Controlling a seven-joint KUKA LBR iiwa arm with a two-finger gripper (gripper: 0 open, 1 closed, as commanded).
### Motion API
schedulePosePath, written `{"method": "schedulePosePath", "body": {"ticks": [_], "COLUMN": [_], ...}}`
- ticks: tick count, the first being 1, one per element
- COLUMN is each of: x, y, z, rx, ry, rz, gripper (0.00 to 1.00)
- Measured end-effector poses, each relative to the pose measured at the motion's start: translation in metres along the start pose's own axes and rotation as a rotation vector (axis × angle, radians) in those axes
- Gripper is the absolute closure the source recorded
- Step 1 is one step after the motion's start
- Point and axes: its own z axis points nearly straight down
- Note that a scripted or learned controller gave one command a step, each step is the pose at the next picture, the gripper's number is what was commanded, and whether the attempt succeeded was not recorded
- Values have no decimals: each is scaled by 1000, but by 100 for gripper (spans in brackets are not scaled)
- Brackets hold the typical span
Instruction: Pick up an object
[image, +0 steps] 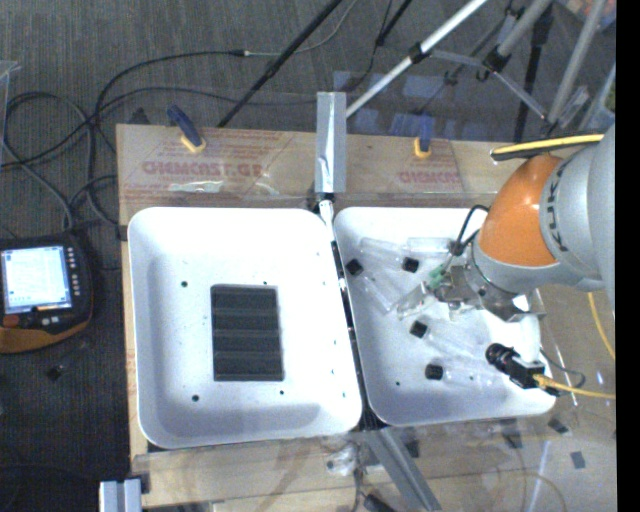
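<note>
The arm with its orange band (520, 225) reaches in from the right over the right bin (385, 400). My gripper (447, 287) is low over that bin's middle, among several clear plastic pieces with black caps (409, 264). One clear piece (412, 298) lies right beside the gripper on its left, and a small green bit (437, 272) shows at the gripper's upper edge. Whether anything is held is hidden by the wrist. In the left bin (160, 300) a black ribbed rectangular block (245, 332) lies flat.
More black-capped clear pieces lie at the right bin's front (433, 371) and by its left wall (353, 267). A black cable fitting (505, 360) hangs below the wrist. A metal post (330, 140) stands behind the bins. A teach pendant (40, 285) lies far left.
</note>
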Motion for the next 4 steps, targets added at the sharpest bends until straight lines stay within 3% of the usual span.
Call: {"method": "schedulePosePath", "body": {"ticks": [1, 2, 3, 4], "x": [-9, 22, 22, 22], "y": [86, 57, 58, 58], "z": [12, 11, 0, 0], "rx": [1, 3, 0, 0], "ry": [-4, -3, -3, -3], "rz": [-78, -116, -115, -115], "gripper": [0, 0, 100, 0]}}
